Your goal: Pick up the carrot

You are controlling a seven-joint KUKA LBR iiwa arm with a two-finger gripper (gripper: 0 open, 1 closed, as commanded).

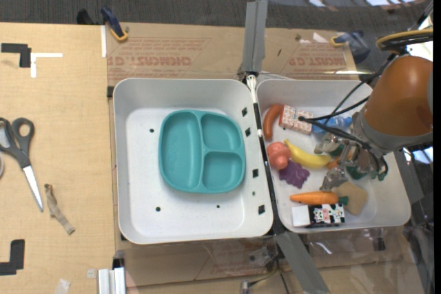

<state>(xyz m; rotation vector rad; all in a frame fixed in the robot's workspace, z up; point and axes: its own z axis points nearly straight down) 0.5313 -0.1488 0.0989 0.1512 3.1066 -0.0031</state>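
Nearest the front edge of the right bin (396,217) lies a black-and-white carton (318,215), and just behind it the carrot (315,197) rests on its side, green tip toward the bin's right wall, untouched by the arm. A tan block (355,197) sits just right of the carrot's tip. Behind the carrot come a purple bunch of grapes (295,174), a pink round fruit (278,154) by the left wall, and a banana (307,156) lying crosswise. The gripper (335,177) hangs above the bin's middle, just behind the carrot and right of the banana; whether its claw is apart or together cannot be told. Farther back a red sausage (271,120) and a small printed box (296,119) sit near the far left corner. The left bin (131,169) holds a teal divided plate (203,151) at its centre. On the bench's left side lie scissors (21,155).
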